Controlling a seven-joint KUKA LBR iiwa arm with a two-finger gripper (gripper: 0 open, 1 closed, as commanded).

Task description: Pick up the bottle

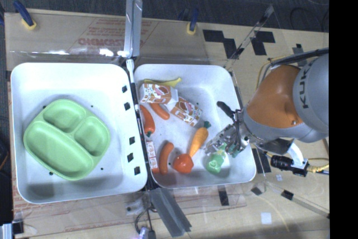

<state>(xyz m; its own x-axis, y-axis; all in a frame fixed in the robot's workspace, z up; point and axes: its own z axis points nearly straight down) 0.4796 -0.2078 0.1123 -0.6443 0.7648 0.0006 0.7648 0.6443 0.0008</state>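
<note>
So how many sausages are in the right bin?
3. One sausage lies along the left wall, another sausage is just right of it, and a third sausage sits beside the tomato. More may be hidden.

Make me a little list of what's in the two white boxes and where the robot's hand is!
left bin: green divided plate
right bin: banana, two snack packets, sausages, carrot, tomato, green bottle
end effector: low in the right bin, just above the green bottle
bottle state: lying in the bin's near right corner
</note>
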